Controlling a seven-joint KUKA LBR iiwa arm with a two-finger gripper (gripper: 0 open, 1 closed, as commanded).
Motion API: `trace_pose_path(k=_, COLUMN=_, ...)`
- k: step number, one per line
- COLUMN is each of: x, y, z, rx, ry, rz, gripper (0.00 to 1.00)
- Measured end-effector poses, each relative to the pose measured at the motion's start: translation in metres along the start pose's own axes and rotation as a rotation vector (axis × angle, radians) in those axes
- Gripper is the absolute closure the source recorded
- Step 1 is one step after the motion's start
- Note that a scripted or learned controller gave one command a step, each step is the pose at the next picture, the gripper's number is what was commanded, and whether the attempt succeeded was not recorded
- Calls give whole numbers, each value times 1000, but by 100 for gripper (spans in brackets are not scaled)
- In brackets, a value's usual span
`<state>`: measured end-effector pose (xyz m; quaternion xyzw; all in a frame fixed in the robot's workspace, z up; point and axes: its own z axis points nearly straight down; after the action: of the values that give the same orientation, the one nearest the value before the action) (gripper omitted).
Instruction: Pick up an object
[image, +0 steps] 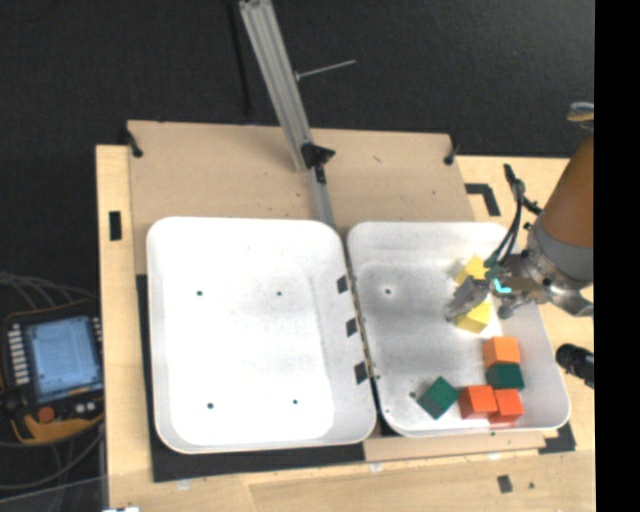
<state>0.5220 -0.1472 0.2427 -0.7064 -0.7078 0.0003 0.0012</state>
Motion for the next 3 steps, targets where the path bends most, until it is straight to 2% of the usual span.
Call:
trace_pose_path(k=1, x=0, y=1, z=-1, rx=-4, ry=-1, rz=2, gripper=0)
trace_pose_path(k=3, x=5, y=-13, z=90, rx=2, ry=-2, rz=3, gripper=0)
